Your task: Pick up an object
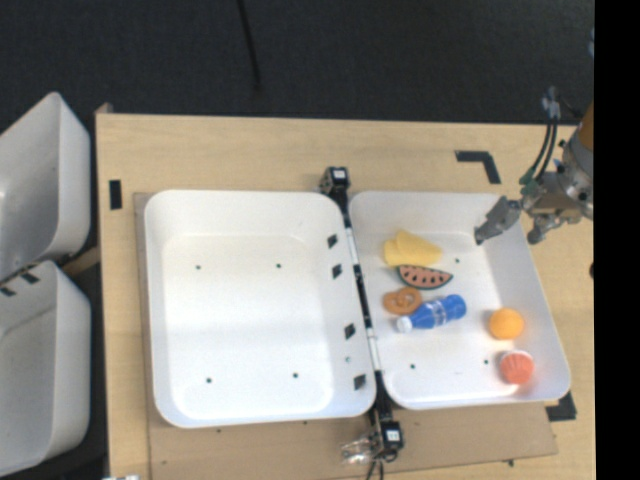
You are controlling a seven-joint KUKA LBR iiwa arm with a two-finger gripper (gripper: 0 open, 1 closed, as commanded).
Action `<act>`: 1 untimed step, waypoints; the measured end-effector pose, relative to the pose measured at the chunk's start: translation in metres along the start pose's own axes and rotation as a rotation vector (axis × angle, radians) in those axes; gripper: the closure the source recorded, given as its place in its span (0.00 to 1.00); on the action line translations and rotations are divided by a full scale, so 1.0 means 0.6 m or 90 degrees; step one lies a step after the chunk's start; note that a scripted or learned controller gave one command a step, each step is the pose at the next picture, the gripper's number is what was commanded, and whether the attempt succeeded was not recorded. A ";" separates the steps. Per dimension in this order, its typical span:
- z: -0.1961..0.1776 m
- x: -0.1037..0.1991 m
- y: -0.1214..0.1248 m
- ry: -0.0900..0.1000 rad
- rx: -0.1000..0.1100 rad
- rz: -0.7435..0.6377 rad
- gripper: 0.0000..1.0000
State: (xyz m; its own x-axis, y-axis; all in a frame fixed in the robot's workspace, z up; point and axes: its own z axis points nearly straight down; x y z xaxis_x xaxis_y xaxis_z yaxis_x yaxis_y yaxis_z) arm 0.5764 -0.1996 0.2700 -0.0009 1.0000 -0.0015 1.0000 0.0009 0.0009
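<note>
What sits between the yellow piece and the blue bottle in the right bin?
In the camera view, a watermelon slice toy lies between the yellow piece and the blue bottle. A brown pretzel-like piece sits just left of the bottle's cap end.

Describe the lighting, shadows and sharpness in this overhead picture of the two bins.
In the camera view, light is even and soft; the left bin shows a faint grey shadow across its floor, the right bin is bright without harsh glare; the small toys look slightly soft, and the gripper is blurred at the edge.

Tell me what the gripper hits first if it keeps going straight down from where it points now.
Likely the bare floor of the right bin near its upper right corner; the gripper hangs beside that rim, though depth is unclear.
</note>
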 end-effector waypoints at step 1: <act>0.249 0.030 0.042 0.003 0.007 -0.002 0.00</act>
State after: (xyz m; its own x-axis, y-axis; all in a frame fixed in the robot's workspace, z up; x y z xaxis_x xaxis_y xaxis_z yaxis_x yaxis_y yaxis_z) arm 0.6020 -0.1817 0.1208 -0.0038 1.0000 0.0032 0.9999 0.0038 -0.0094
